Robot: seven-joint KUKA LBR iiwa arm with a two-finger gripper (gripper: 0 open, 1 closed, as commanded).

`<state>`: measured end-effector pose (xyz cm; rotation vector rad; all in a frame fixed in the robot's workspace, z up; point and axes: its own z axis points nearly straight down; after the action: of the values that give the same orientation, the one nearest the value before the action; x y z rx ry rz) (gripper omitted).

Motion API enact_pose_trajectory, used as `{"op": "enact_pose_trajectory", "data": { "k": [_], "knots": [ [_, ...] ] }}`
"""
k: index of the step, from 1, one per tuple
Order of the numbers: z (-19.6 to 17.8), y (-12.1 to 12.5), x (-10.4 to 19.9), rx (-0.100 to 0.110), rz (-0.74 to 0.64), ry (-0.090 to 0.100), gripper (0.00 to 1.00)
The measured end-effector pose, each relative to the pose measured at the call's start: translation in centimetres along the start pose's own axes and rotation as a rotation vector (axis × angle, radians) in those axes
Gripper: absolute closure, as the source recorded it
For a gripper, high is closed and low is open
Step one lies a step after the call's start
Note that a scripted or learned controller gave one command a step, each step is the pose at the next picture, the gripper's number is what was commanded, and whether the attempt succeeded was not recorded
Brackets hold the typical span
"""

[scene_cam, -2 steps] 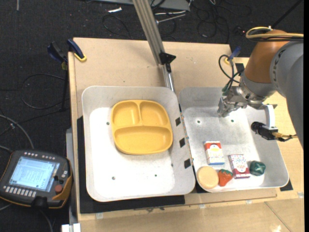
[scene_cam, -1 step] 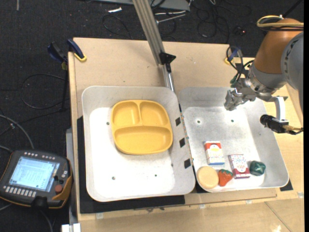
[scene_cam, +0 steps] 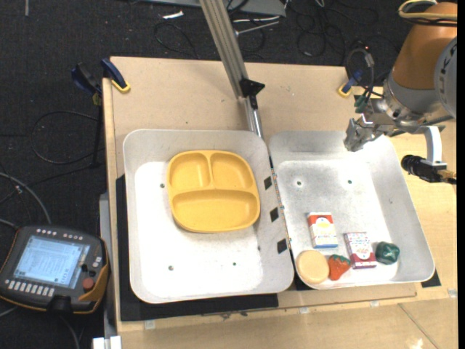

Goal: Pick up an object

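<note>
camera view: the pincer [scene_cam: 356,138] hangs over the right bin's [scene_cam: 341,187] far edge, whether it is parted or closed i cannot tell — the red-and-white carton [scene_cam: 322,230] lies toward seven o'clock from it, well apart, long axis running twelve to six

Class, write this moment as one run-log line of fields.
gripper: over right bin far edge, holding nothing | objects: two small boxes, strawberry, round piece, green item near edge | yellow plate: left bin
</note>
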<state>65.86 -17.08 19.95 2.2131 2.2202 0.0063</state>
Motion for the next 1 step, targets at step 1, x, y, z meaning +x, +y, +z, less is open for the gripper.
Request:
{"op": "enact_pose_trajectory", "data": {
  "k": [1],
  "knots": [
    [-4.67, -0.54, 0.13, 0.001, 0.001, 0.0, 1.0]
  ]
}}
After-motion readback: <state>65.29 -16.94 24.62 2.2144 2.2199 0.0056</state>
